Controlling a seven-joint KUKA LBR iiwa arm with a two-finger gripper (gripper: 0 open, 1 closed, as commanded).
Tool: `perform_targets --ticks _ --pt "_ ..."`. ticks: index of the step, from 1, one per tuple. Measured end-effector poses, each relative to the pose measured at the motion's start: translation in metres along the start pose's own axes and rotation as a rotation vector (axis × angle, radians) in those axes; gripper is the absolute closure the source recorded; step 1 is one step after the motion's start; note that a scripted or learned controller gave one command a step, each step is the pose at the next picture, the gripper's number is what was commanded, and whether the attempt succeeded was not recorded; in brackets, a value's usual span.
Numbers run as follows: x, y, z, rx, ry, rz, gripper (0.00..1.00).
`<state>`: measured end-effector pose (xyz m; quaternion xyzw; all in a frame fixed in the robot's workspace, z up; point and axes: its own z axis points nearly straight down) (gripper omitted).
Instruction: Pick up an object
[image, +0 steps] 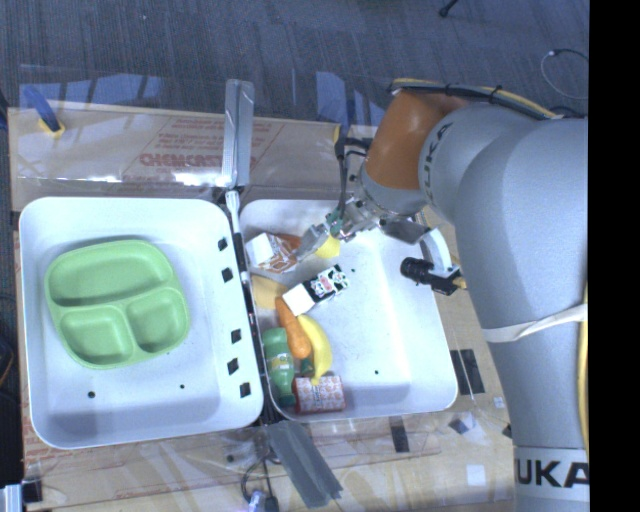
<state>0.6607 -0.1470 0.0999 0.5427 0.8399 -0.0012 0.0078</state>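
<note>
Overhead, the gripper (335, 226) hangs low at the far side of the right bin (400, 320), its fingers seemingly closed around a small yellow object (326, 245), while a banana (316, 343), carrot (291, 327) and white box (315, 290) lie nearby.

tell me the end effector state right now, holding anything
end effector: low over the back of the right bin, by a small yellow item; open or closed cannot be told, no grasp visible.
</note>
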Motion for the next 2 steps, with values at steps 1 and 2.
perform_targets --ticks 1,2 --pt "0.005 0.002 -0.003 0.005 0.010 -0.008 1.00" --pt "0.090 0.028 -0.149 0.006 0.014 -0.034 1.00"
